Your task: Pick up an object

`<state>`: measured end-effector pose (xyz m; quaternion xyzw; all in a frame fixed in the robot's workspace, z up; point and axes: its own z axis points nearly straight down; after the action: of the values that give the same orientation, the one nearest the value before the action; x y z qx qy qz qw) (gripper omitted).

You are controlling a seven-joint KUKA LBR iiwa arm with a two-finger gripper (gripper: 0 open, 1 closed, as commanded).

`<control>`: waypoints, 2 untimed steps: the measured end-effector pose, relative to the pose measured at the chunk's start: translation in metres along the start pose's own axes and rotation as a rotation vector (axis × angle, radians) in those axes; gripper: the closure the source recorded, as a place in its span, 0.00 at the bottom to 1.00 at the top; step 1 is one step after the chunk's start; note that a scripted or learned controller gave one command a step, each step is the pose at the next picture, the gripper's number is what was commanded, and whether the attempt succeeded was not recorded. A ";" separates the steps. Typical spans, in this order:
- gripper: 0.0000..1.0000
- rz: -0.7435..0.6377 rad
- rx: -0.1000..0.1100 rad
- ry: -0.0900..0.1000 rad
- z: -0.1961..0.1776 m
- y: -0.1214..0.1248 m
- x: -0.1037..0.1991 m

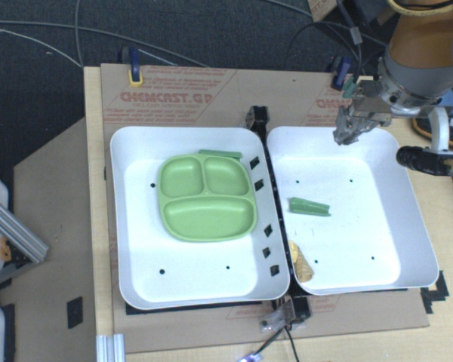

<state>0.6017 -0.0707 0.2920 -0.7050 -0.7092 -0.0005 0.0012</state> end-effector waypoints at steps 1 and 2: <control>1.00 0.001 0.003 0.000 0.021 0.005 0.048; 1.00 0.000 -0.002 -0.001 0.022 0.016 0.098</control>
<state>0.6171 0.0276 0.2704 -0.7051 -0.7091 -0.0011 0.0000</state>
